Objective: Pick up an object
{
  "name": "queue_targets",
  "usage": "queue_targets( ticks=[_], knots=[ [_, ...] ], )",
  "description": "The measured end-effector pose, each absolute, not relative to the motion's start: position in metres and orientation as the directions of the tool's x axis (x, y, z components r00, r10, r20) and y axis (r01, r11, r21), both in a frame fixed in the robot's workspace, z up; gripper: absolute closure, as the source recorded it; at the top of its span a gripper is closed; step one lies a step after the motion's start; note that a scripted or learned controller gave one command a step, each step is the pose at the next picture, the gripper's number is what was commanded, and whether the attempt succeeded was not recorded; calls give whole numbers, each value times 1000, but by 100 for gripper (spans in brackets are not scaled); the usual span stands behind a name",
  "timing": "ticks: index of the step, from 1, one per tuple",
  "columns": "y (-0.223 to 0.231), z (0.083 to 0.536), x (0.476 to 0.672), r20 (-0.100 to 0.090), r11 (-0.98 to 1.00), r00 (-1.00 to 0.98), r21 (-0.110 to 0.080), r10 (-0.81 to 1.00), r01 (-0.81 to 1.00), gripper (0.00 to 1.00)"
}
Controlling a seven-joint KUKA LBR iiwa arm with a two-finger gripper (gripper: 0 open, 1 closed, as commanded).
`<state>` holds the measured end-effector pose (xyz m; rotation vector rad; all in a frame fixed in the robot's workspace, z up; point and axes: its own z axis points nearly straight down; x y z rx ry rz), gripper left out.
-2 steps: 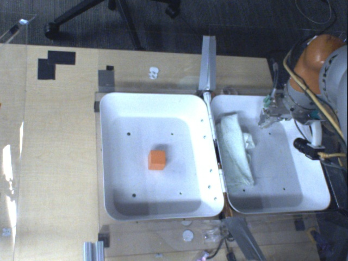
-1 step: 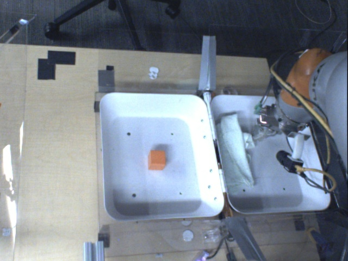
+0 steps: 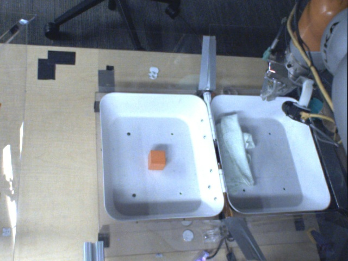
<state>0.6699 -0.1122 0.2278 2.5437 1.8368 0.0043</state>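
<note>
Two shallow white bins sit side by side on a pale wooden surface (image 3: pixel 54 162), joined along a central seam beneath a grey metal post (image 3: pixel 207 64); no brand, label or legible writing can be made out on any item. The left bin (image 3: pixel 117 200) serves as the landmark here. Near the middle of its floor, slightly toward its near wall, lies a small orange cube (image 3: pixel 157 160), resting flat and apart from every wall. Immediately to the right of the left bin, the right bin (image 3: pixel 310 194) contains a rolled white cloth (image 3: pixel 235 151), lying lengthwise along the side nearest the seam, with a crumpled fold bulging toward that bin's centre. The arm (image 3: pixel 321 15), grey with an orange band, stands beyond the far right corner of the right bin, well apart from the left bin and the cube. Its wrist points downward and toward the bins, trailing yellow and black cables (image 3: pixel 312 110). The claw (image 3: pixel 273 88) hangs above the far rim of the right bin, above and clear of the cloth; its metal tips appear close together with nothing between them, though the view is too small and blurred to say whether they are spread or pressed together. Black tape patches (image 3: pixel 54 63) mark the surface beyond the far left corner of the left bin.
</note>
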Motion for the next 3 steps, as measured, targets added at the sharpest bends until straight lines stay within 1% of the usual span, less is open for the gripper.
queue_targets(
  ticks=[1,2,3],
  knots=[
    [-111,238,671,-2,-305,305,7,952,952,100],
    [-134,280,670,-1,-222,222,4,975,975,100],
    [-129,237,669,-1,-282,282,3,959,959,100]
  ],
)
